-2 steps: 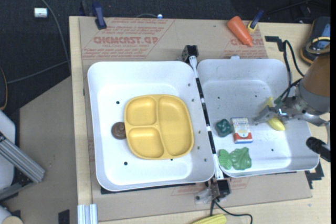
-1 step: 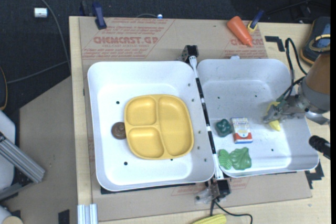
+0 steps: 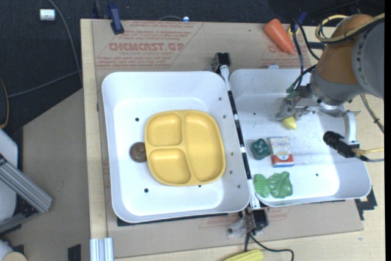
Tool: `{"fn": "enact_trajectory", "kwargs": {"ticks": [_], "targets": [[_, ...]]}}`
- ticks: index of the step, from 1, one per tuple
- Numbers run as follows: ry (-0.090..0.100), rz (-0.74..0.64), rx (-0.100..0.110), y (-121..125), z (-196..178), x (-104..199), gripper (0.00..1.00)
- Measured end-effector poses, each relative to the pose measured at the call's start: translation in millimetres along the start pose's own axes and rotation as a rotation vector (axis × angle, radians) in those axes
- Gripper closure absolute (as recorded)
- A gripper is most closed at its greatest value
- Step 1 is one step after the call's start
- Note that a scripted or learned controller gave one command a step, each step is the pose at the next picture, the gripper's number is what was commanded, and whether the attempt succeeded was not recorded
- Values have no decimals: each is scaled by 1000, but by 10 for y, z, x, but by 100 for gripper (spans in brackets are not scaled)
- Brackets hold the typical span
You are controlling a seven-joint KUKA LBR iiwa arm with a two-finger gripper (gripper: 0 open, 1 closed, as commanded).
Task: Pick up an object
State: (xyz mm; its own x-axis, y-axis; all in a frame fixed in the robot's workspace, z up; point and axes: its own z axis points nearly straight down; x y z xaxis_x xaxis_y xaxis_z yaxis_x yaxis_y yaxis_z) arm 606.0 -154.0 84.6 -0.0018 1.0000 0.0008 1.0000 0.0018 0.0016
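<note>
A KUKA arm's gripper hangs low in the right bin, just above a small yellow object; whether its grip is apart or closed cannot be told from here. The approach looks under way, and descent and closing come next.
</note>
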Motion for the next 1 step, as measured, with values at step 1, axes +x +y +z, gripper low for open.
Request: {"fn": "enact_trajectory", "kwargs": {"ticks": [1], "targets": [[1,-1,-1,-69,-1011,992,100]]}}
